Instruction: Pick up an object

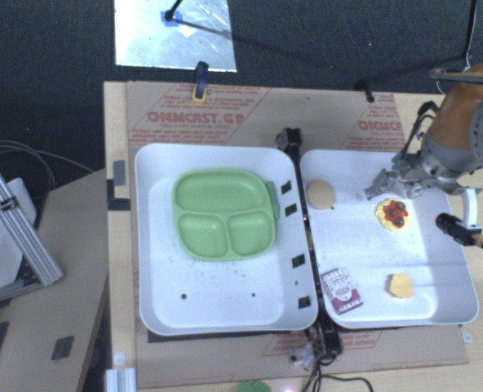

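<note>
The right bin (449,256) holds several small items. A tan round bun (321,193) lies near its back left corner. A yellow pizza slice with red toppings (392,214) lies toward the back right. A small yellow round piece (401,285) sits near the front, and a red and white packet (340,290) lies at the front left. My gripper (383,186) hangs low over the back of this bin, just behind and slightly left of the pizza slice, with nothing visibly held.
The left bin (156,292) carries a green divided plate (223,213). The grey arm with its orange band (462,121) comes in over the right bin's back right corner. A black divider with clips (300,219) runs between the bins.
</note>
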Controlling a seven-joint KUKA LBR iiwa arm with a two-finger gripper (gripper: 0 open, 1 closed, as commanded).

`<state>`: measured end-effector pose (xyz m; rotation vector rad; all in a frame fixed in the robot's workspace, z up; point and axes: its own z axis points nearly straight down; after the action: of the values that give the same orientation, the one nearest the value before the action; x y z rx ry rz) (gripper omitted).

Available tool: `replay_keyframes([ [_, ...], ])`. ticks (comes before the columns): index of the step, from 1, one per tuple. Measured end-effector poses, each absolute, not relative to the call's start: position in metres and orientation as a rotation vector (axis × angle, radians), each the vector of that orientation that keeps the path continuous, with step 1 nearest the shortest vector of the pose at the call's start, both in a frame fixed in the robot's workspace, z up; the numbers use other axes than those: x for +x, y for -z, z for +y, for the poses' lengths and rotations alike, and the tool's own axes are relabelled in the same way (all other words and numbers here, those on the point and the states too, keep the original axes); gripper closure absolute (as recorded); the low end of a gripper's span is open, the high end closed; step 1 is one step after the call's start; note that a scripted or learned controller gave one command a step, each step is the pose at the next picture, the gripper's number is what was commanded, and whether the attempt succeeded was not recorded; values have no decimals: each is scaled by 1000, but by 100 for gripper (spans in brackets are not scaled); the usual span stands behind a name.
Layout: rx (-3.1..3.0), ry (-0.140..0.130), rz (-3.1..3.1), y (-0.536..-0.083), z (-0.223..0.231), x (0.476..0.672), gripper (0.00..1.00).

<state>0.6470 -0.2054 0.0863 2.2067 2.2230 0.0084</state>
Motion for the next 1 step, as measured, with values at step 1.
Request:
replay_keyframes([
  [1, 2223, 2, 2223, -84, -207, 588, 0],
])
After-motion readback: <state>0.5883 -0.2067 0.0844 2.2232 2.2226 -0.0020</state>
